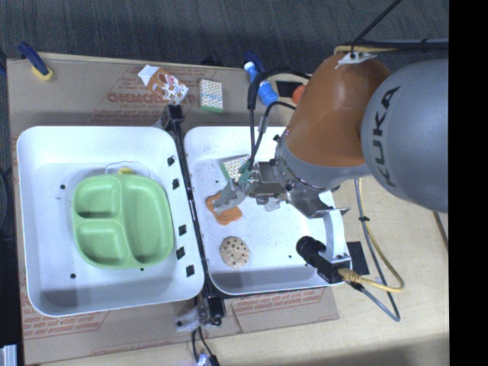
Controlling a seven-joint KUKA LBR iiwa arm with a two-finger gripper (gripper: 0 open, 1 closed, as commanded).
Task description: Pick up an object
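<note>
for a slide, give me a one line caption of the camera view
KUKA arm's end effector low over an orange object in the right bin, cookie nearby; green divided tray in the left bin.

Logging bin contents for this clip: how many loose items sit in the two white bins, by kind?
Green divided plate: 1
Cookie: 1
Orange food piece: 1
Patterned green packet, partly under the arm: 1
Total: 4

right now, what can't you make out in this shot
- Gripper: in the camera view the arm's wrist covers much of it; grip on the orange object is unclear.
- Right bin: its right part lies under the arm.
- Orange object: too blurred to identify.
- Packets behind the bins: print too small to read.
</note>
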